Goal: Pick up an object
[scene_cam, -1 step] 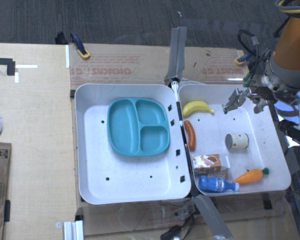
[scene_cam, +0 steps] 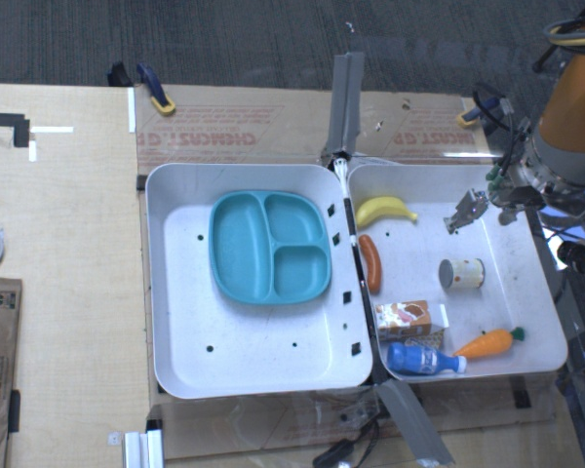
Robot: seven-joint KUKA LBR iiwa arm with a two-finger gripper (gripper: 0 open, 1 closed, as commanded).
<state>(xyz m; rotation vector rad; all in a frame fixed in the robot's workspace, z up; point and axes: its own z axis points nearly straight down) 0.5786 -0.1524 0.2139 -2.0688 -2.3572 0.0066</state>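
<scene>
My gripper [scene_cam: 486, 207] hangs over the far right corner of the right bin [scene_cam: 424, 188], reaching in from the right edge of the bench. Its two fingers stand spread apart, one pointing toward the bin's middle, the other closer to my wrist, and nothing sits between them.

Every object lies clear of my hand. The nearest is a small can [scene_cam: 463, 273] on its side, below my fingers and slightly toward the bin's centre. To my left, near the divider, a banana [scene_cam: 384, 210] curves along the far wall. Below it, against the divider, lies a sausage [scene_cam: 371, 261]. Farther down from my hand, a snack box [scene_cam: 408, 317] rests near the bin's middle, and beneath it a blue bottle [scene_cam: 421, 361] lies flat along the near wall. A toy carrot [scene_cam: 487, 343] sits beside the bottle's cap end, almost straight below my gripper, well apart from it.

Across the divider, far to my left, the left bin [scene_cam: 175, 261] holds a teal plate [scene_cam: 270, 247] with three compartments. My orange band [scene_cam: 573, 105] shows above the wrist, at the far right.
</scene>
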